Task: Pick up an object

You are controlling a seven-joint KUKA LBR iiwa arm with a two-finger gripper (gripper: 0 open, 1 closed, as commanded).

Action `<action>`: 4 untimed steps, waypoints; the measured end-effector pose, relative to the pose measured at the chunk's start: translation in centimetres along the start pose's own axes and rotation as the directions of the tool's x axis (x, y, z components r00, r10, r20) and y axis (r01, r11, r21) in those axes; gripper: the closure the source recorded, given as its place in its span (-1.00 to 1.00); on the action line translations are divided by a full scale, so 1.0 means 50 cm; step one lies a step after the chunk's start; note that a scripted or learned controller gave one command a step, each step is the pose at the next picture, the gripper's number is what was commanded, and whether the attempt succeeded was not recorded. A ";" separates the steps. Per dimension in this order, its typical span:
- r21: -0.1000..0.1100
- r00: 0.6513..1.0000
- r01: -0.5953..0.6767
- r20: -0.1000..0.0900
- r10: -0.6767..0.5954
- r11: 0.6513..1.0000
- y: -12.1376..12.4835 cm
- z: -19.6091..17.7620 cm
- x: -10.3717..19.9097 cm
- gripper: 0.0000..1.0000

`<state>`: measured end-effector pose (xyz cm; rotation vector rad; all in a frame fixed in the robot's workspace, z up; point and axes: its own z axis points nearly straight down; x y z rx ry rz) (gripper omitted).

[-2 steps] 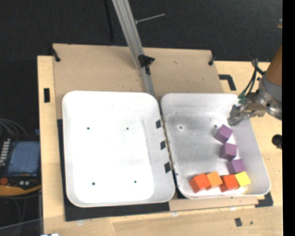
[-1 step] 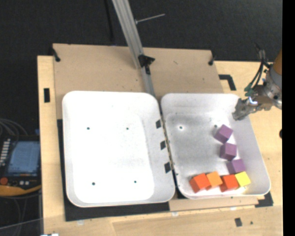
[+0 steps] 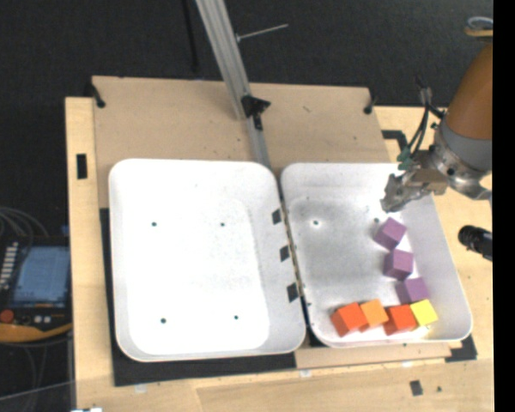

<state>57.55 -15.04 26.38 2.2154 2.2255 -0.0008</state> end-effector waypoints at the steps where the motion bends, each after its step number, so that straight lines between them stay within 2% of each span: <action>1: 0.001 1.000 0.002 -0.001 -0.002 1.000 0.014 0.005 0.104 1.00; 3: 0.004 1.000 0.002 -0.002 -0.002 1.000 0.018 0.022 0.321 1.00; 4: 0.004 1.000 0.003 -0.004 -0.003 1.000 -0.011 0.014 0.423 1.00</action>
